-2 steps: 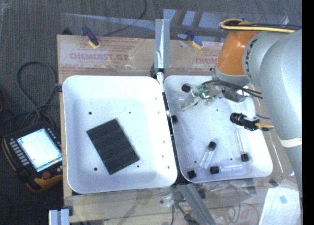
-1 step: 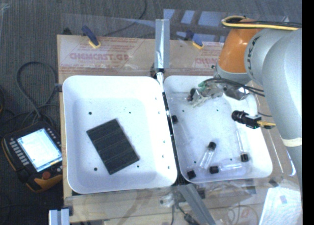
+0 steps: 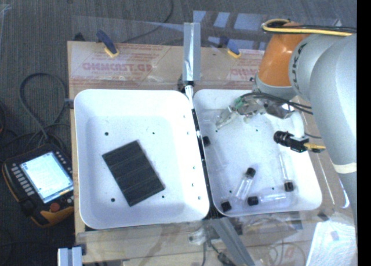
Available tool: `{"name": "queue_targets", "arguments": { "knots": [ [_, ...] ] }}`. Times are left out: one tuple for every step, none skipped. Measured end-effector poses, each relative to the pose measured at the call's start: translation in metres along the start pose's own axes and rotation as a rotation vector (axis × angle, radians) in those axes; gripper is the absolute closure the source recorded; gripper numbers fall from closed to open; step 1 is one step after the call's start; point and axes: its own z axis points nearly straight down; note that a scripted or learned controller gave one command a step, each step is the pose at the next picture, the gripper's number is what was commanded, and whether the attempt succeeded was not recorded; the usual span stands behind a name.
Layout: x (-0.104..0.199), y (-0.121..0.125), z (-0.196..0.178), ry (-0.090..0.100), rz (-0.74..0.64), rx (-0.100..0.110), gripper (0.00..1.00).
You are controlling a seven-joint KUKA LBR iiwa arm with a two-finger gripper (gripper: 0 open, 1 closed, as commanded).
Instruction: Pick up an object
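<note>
**Grey robot arm low over the right-hand bin of small vials**

Grey and orange, the robot arm [image 3: 301, 68] reaches in from the right and holds its metal two-finger gripper [image 3: 239, 109] low over the far part of the right shallow white plastic bin [image 3: 301, 204]. The tool is small and blurred from this camera, so whether it is open or closed cannot be told, and nothing can be seen held in it.

Just beside its tip, toward the centre divider, lies a small clear tube [image 3: 222, 121]; whether the two touch is unclear. Nearer the camera than the gripper, well apart from it, lie several clear vials with black caps: one tilted [image 3: 246, 181], one by the right wall [image 3: 285, 175], one along the near wall [image 3: 270, 199].

Far to the gripper's left, a dark ribbed rectangular pad [image 3: 133, 172] lies flat and askew in the left shallow white bin [image 3: 87, 105].
</note>
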Motion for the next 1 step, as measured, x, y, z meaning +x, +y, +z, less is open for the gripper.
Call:
{"name": "queue_targets", "arguments": {
  "knots": [
    [-0.0007, -0.1001, 0.0088, -0.001, -0.100, -0.015, 0.00]
  ]
}}
